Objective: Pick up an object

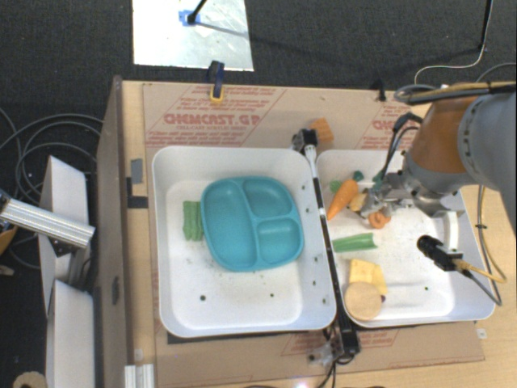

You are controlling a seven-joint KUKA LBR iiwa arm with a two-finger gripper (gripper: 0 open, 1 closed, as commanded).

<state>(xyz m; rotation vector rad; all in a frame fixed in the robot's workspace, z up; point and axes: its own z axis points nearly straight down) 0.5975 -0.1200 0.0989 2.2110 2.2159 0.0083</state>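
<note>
Orange crowds your gripper (pixel 378 204): it sits low in the right bin (pixel 472 293), seemingly over a small orange piece (pixel 380 219), the carrot (pixel 342 198) just beside. I cannot tell the pincer's state; a nudge could scatter both.

Well to the left of the gripper (pixel 378 208) and beyond the edge of the brown cardboard-covered worktop (pixel 242 115), dark grey carpeted floor (pixel 56 47) carries loose black cables (pixel 32 148) and a pale metal frame with a ribbed aluminium bar (pixel 44 221). Far above and left of the gripper, a shiny silver rectangular sheet (pixel 192 23) lies flat on the floor, with even, soft light over everything.
</note>
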